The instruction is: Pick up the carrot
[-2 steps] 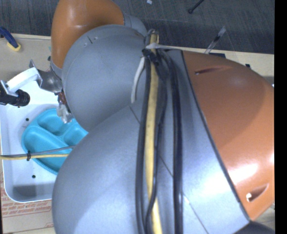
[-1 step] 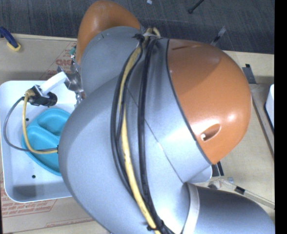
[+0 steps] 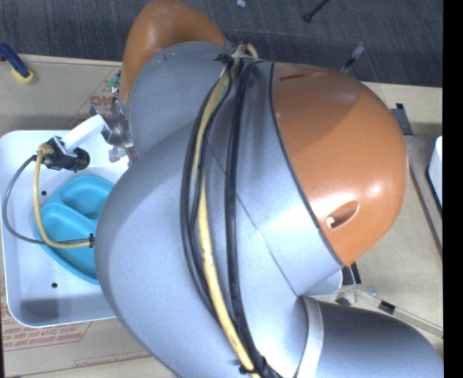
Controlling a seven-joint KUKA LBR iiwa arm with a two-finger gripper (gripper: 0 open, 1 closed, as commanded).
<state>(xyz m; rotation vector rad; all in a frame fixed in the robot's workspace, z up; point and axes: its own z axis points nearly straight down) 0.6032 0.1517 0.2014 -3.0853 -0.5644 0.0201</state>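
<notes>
My grey and orange arm bulks across most of the camera view and hides the middle and right of the bench. Its wrist end reaches over the left white bin, where a metal fitting and a black connector with a yellow cable show. The gripper's fingers are hidden under the arm. A light blue soft object lies in the left bin, partly under the arm.
A blue and yellow tool lies on the bench at the far left corner. A black cable and a yellow cable loop over the left bin. Brown bench surface shows at the right.
</notes>
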